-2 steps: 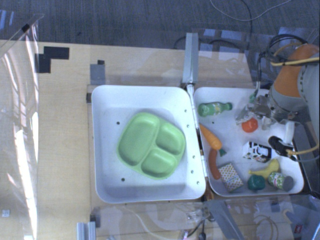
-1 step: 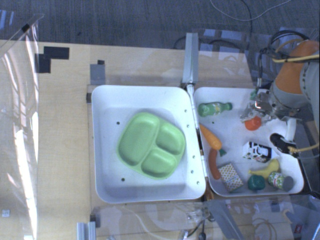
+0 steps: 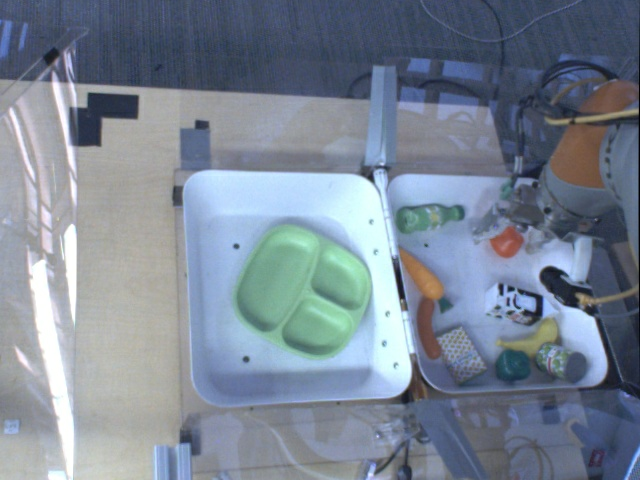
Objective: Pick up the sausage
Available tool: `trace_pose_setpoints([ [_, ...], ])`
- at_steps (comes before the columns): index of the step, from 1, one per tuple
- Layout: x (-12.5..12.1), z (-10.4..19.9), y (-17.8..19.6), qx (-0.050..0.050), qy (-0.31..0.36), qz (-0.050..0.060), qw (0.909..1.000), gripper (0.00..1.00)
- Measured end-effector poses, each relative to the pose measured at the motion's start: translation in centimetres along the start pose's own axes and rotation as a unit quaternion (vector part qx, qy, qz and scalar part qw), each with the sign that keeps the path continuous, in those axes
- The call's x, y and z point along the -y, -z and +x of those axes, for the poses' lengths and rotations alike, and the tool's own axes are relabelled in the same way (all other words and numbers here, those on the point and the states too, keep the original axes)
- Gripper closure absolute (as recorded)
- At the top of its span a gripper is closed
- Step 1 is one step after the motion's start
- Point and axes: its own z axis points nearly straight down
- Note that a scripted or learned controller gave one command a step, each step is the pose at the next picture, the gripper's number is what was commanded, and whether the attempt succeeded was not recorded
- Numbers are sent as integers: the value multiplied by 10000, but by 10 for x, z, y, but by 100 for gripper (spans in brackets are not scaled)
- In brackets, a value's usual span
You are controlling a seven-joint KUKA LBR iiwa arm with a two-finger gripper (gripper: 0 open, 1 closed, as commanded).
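The sausage is a reddish-brown stick lying lengthwise by the left wall of the right bin, just below an orange carrot. My gripper hangs over the bin's upper right part, well up and to the right of the sausage. A small red-orange object sits directly under the gripper; whether it is touched is unclear. The grey arm with its orange band comes in from the right.
The right bin also holds a green bottle, a black-and-white carton, a patterned packet, a yellow piece, a teal lump and a can. A green divided plate lies in the left bin.
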Motion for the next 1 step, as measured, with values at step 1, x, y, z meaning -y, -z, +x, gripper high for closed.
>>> trace_pose_setpoints([
  [1,-2,1,11,3,35,-20,10000,100],
])
